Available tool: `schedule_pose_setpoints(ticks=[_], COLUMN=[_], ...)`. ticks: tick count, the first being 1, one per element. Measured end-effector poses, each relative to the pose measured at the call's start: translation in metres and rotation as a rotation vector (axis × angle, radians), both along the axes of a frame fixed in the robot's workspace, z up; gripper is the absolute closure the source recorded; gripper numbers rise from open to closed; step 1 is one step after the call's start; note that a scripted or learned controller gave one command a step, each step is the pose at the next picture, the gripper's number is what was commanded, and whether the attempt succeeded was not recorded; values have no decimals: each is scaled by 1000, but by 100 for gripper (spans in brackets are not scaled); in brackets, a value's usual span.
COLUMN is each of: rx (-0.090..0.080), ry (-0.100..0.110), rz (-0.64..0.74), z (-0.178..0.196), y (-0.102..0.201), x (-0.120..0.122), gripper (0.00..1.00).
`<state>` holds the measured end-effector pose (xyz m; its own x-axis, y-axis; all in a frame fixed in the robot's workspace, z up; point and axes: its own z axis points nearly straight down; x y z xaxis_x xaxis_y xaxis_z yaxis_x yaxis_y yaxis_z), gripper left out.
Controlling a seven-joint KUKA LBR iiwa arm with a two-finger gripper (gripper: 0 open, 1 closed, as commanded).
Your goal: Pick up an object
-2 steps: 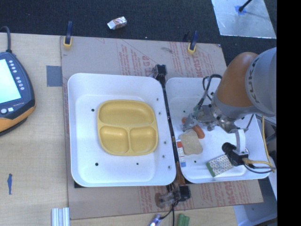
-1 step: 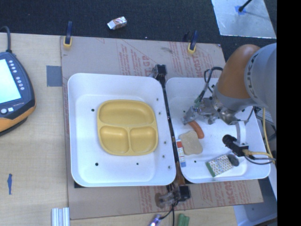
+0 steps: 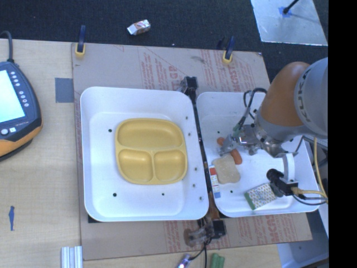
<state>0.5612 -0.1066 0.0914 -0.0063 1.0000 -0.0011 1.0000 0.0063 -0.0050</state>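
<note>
My gripper (image 3: 237,140) sits low in the right bin (image 3: 223,200), mostly hidden under my own wrist and the orange band, so I can't tell how it's set or whether anything is in it. Small orange pieces (image 3: 237,157) show just beside the tip, one at the left of it and one below; too small to say what they are or if I'm touching them. My arm is cut off at the right side of the view.

Bench is light wood (image 3: 39,205), with a brown cardboard sheet (image 3: 139,66) under both bins, clamped at the far edge. Dark floor beyond the bench, a crumpled wrapper (image 3: 139,27) lying on it. A pendant with a screen (image 3: 15,108) rests on the bench at far left, partly out of frame.

Left bin (image 3: 95,149): a yellow divided tray (image 3: 150,149), three compartments, flat in the middle, nothing in them.

Right bin: a tan sponge-like piece (image 3: 226,170) near the left wall, just below the orange pieces; a thin red-and-white stick-like item (image 3: 214,182) along the left wall beside it; a green patterned packet (image 3: 260,195) near the front edge, tilted. A black cable fitting (image 3: 279,182) of my arm hangs just above the packet
</note>
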Motion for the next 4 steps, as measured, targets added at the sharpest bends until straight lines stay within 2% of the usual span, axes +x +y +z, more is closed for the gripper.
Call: schedule_pose_setpoints(ticks=[1,2,3,4], rx=[0,0,1,0], ry=[-2,0,-2,0], rz=[1,0,-1,0], z=[0,0,0,0], y=[13,4,10,5], x=[26,7,30,1], gripper=[0,0,0,0])
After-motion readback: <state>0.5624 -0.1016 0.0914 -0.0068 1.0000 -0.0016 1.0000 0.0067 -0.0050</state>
